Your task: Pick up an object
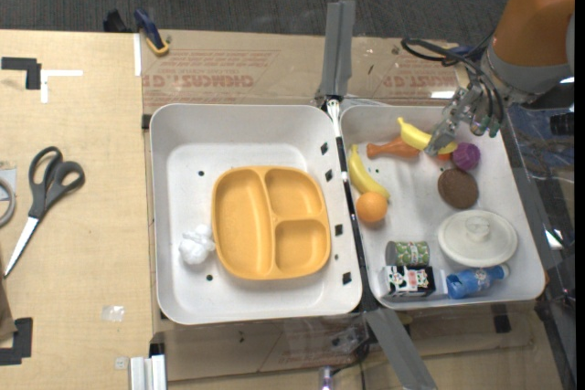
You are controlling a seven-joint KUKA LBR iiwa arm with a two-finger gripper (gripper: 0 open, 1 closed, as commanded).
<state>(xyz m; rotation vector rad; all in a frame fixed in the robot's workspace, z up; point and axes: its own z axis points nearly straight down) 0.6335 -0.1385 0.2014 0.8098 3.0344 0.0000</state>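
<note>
Your gripper (pixel 445 140) sits low over the far part of the right bin (pixel 521 224), w/ the arm (pixel 539 14) coming in from the right. The fingers' tips are down right by a small yellow banana (pixel 413 134) and a purple fruit (pixel 466 156), poss. touching; can't tell how wide the fingers are or whether anything is between them, too small and dark to read.

Right bin contents, far to near: an orange carrot-like toy (pixel 391 150) lies just left of the small banana; a bigger yellow banana (pixel 361 172) runs along the left wall, its near end against an orange fruit (pixel 371 208). A brown round item (pixel 457 188) sits just nearer than the purple fruit. Nearer again, a white lidded bowl (pixel 476 236). At the near wall: a green can (pixel 408 253), a black-and-white carton (pixel 409 280) touching it, and a blue bottle (pixel 473 280) on its side.

Left bin (pixel 174 196) holds an orange three-compartment tray (pixel 271 221) approx. centred, plus a crumpled white lump (pixel 196 244) just beside the tray's left edge.

On the surface (pixel 73 288) well left of the bins you've got scissors (pixel 41 192) w/ black handles. A blue-and-yellow clip (pixel 152 31) sits at the cardboard's far left corner.
</note>
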